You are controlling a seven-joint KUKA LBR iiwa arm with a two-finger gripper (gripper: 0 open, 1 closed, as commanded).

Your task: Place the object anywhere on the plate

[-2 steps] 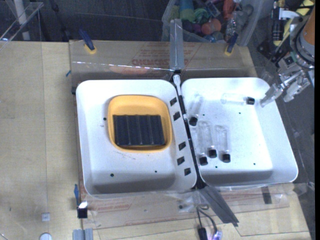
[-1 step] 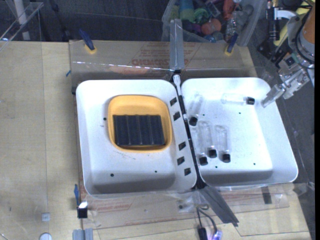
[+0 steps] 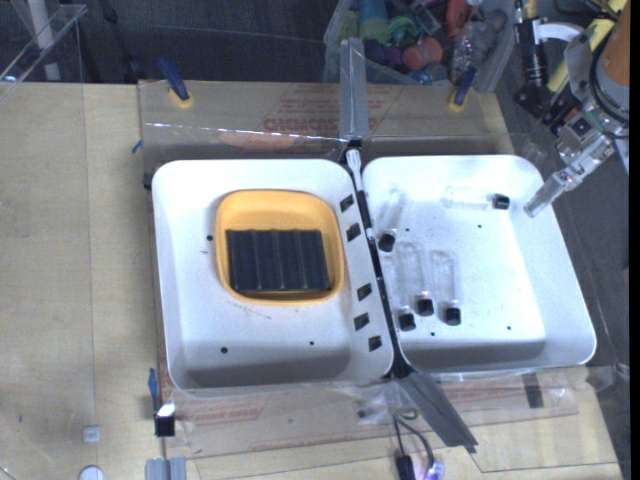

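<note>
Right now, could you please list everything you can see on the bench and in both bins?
Plate: one, yellow with a dark ribbed insert, left bin.
Clear vials with black caps: about five, right bin; three near the divider, one by the far edge.
Bins: two, white, side by side.
Box of colourful toys: one, clear, behind the bins.
Blue clamps: two, far edge of the bench.
Gripper: one, grey, over the right bin's far right corner.
</note>
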